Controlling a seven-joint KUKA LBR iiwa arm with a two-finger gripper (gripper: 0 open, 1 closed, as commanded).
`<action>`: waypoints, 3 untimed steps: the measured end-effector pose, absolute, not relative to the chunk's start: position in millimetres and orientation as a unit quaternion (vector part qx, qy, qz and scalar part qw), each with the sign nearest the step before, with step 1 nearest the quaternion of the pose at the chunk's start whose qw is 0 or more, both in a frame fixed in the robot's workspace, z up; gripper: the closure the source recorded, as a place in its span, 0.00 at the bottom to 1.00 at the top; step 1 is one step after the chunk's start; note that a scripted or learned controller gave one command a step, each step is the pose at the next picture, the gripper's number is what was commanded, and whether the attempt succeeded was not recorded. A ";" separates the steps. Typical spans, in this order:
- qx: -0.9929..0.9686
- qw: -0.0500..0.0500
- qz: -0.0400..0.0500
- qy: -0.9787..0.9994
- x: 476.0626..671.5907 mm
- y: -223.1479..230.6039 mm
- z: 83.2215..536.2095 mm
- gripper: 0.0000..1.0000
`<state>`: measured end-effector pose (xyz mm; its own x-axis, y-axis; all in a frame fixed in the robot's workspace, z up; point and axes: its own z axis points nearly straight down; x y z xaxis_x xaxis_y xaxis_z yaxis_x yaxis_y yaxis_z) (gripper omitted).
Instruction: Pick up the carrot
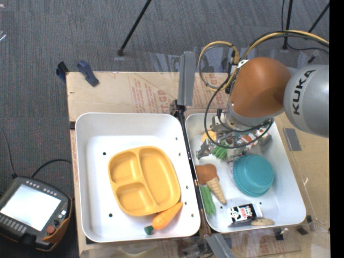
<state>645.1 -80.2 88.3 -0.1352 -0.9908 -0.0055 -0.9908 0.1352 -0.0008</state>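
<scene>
The carrot (166, 217), orange with a green stem end, lies in the left bin (91, 138) near its front edge, touching the front right corner of the yellow divided plate (144, 179). My gripper (217, 147) is low over the back left part of the right bin (287, 198), well away from the carrot, above a small green item (220, 152). The orange wrist band hides most of the gripper, and the state of its grip is unclear.
The right bin holds a teal bowl (253, 174), an ice cream cone toy (210, 179), a green bean (207, 200), a small black and white carton (242, 213) and a tan cookie (263, 221). A pendant (32, 211) sits on the floor at left.
</scene>
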 end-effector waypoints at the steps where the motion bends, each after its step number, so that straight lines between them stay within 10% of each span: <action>1: -0.655 0.005 0.003 0.756 646.0 -78.8 98.7 1.00; 3: -0.696 0.005 -0.005 0.718 644.6 -199.9 468.4 1.00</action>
